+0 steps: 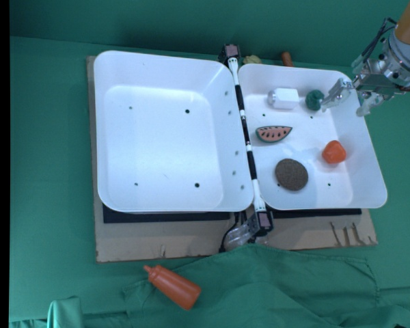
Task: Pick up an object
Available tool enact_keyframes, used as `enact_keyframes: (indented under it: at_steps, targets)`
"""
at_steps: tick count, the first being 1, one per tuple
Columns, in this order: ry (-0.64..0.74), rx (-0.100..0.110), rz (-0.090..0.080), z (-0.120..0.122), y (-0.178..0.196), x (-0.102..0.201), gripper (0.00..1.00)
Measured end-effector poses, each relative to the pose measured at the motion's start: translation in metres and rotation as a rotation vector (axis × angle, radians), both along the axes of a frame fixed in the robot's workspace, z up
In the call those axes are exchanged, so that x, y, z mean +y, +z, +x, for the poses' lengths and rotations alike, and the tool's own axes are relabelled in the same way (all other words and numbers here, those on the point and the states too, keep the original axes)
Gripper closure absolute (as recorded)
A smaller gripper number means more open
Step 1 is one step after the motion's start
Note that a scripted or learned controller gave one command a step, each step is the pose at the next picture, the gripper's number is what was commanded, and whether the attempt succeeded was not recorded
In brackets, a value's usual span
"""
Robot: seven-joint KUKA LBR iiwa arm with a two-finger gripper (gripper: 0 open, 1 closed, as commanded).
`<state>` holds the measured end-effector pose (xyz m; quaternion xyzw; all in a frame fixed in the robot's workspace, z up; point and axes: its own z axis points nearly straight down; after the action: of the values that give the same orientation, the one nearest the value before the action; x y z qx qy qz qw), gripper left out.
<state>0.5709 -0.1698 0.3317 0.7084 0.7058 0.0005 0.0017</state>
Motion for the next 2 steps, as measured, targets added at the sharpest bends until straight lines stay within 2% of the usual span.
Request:
enact_keyframes:
  at_steps: [1,2]
  targets:
    - [-0.001,0.011,0.004,-0.051,-0.086,0.027,0.0]
    - [-0.001,0.009,0.003,-0.107,-0.118,0.046,0.0]
